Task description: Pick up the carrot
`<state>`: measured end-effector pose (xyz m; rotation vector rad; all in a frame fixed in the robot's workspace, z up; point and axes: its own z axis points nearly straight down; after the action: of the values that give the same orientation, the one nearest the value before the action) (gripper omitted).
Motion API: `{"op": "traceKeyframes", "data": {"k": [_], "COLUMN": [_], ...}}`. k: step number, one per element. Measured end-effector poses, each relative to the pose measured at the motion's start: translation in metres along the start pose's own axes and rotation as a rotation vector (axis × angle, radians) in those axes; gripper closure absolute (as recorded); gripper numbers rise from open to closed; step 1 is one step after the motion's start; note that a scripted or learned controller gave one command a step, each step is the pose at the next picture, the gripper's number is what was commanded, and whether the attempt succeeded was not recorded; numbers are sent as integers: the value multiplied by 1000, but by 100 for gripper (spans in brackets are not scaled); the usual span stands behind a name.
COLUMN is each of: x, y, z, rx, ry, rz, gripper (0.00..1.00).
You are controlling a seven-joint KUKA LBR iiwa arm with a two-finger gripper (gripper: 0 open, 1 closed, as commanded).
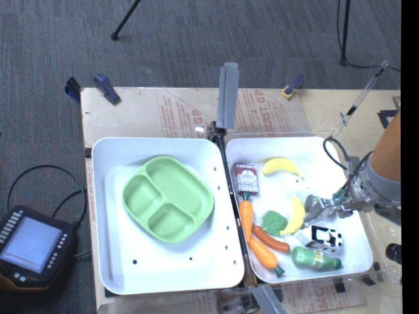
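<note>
While the arm (383, 175) reaches in from the right over the right bin (314, 146), its claw (314, 206) hangs low above the middle of that bin, just beside the lower banana (295, 214). Whether the claw is spread or pressed together cannot be told from this slant; nothing is seen between its tips.

Two carrots lie in the right bin along its left wall. One carrot (245, 215) is upright in the view, a smooth orange taper with its top near the small dark red packet (247, 178). The second carrot (263, 254) lies aslant below it, pointing toward the bin's front, near the bottle. Between them rests a glossy red-orange sausage (272, 239), touching or nearly touching both. Both carrots are apart from the claw.

Other contents: a curved yellow banana (281, 167) toward the back, a crinkled green leafy piece (274, 222), a green bottle (315, 258) lying on its side at the front, and a black-and-white boxy item (327, 238) just above it.

The left bin (105, 175) holds a pale green plate (169, 198), rounded, moulded into three compartments, of matt plastic look. Both bins are shallow white plastic and sit on a bare wooden desk (150, 110) with printed red lettering.
</note>
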<state>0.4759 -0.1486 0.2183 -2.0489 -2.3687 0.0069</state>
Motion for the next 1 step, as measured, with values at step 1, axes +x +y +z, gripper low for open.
{"op": "traceKeyframes", "data": {"k": [1], "x": [55], "y": [81], "z": [61], "rx": [0], "ry": [-1], "rz": [218], "gripper": [0]}}
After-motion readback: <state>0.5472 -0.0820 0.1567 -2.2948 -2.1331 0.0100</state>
